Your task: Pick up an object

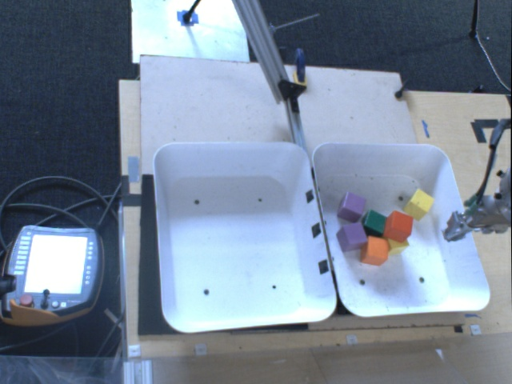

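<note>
At right bin's right rim, claw hovers; finger state cannot be told. Blocks cluster mid-bin: purple cube, orange cube, yellow cube. Risk: tight packing may make a descent jam between neighbours.

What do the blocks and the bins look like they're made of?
Blocks, e.g. the orange block and purple block: probably painted wood or foam; flat matte colour, crisp edges. Right bin and left bin: likely moulded plastic; smooth, faintly glossy white, rounded corners.
</note>
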Controlling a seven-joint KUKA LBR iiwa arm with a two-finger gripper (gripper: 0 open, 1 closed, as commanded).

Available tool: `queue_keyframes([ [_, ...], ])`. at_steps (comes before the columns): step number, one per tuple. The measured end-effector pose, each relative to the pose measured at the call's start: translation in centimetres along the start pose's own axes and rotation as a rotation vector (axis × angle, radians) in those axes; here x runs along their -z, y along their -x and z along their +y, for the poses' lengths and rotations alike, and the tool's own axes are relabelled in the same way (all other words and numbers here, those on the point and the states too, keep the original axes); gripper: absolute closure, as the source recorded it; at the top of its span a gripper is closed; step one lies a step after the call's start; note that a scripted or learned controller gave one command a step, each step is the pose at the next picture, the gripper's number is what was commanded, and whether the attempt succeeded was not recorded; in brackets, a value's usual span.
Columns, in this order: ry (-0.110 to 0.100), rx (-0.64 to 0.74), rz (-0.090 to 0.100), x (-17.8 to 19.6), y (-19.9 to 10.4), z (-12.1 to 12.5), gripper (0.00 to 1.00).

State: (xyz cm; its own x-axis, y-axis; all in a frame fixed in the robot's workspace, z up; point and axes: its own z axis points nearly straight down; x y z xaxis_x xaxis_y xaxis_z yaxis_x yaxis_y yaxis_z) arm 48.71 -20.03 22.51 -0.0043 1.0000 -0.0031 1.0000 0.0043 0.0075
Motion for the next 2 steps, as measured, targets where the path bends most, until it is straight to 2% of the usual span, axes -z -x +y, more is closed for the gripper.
queue_keyframes([
  [1, 0.001, 0.0, -0.001, 5.6, 1.0, 0.6, 1.0],
  [2, -0.005, 0.006, 0.004, 3.9, -3.8, 2.8, 1.0],
])
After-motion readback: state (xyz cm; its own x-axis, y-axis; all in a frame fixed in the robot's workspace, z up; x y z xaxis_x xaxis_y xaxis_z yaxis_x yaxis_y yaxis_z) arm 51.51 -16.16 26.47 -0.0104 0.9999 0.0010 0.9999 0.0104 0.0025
